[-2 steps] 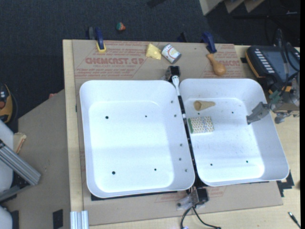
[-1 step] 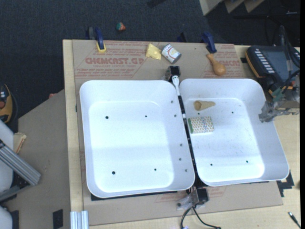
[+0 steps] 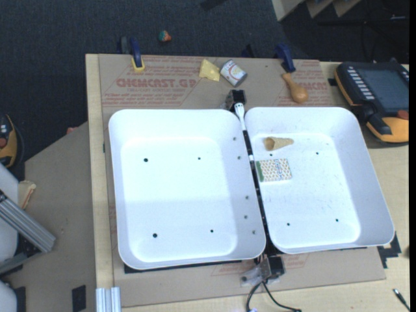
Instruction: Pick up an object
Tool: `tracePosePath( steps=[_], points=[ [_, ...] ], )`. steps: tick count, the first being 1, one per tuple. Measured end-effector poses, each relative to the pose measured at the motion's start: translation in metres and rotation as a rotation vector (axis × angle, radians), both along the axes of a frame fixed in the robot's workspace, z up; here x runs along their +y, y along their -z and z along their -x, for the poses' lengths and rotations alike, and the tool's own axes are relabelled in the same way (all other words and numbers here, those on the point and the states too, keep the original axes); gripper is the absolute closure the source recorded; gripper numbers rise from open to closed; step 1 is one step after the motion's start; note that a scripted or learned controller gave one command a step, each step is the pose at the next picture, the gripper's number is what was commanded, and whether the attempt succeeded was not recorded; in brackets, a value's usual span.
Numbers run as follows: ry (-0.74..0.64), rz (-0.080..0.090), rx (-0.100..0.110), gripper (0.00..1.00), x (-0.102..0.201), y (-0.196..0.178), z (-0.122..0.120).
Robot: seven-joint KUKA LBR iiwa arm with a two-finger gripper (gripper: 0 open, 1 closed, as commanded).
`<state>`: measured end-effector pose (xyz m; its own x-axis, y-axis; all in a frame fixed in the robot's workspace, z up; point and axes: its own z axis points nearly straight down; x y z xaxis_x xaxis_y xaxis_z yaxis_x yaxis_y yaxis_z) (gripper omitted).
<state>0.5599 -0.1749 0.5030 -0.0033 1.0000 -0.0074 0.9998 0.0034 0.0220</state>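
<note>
Cardboard-topped bench (image 3: 195,83) carries 2 white bins; just inside the right bin (image 3: 344,226), beside the central divider, lie 1 flat patterned sponge (image 3: 273,169), apparently light, soft, best pinched across its edges, and 1 tan wedge (image 3: 278,143); gripper state undeterminable.

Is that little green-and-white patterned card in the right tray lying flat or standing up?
Lying flat. The card shows its whole patterned face to the overhead camera, resting on the floor of the right tray near its left wall.
</note>
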Motion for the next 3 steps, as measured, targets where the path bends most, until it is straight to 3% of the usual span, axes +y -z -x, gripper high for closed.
tracePosePath(
  steps=[1,2,3],
  points=[
    [-0.004,-0.013,0.038,1.0,0.071,0.181,-0.044],
    [-0.001,-0.005,0.007,1.0,0.09,0.068,-0.049],
    [0.013,0.002,0.008,1.0,-0.01,-0.031,-0.024]
  ],
)
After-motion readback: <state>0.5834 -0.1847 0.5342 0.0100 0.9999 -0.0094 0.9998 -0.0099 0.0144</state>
